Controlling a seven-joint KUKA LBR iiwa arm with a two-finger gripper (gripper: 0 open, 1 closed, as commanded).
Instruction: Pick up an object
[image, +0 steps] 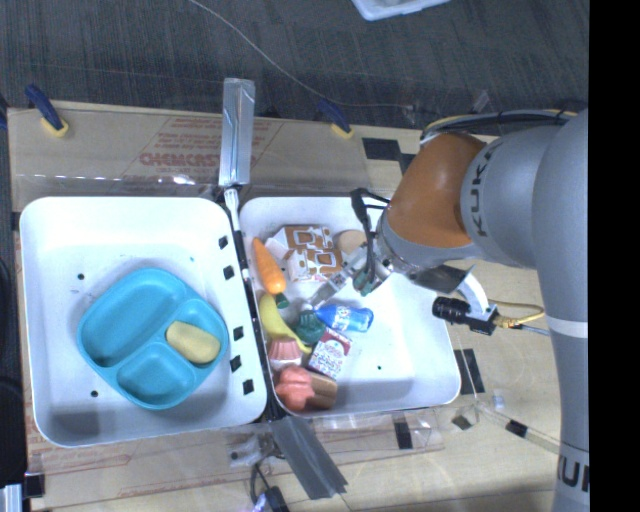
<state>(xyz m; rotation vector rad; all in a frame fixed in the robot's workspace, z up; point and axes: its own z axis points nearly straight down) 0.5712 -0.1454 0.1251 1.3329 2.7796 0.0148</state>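
Reaching in from the right, the arm (500, 200) is seen over the right bin (420, 350), gripper (362, 276) low beside the waffle-print pack (310, 250); its state cannot be told. Left bin (60, 330): blue divided plate (140, 340) bearing a yellow piece (193, 341). Right bin's left side: carrot (268, 266), banana (272, 316), blue bottle (347, 319), small red packet (330, 355) clustered together

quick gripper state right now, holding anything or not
Gripper: low in the right bin over the toy pile by the blue bottle; open or closed cannot be told, and nothing shows held.
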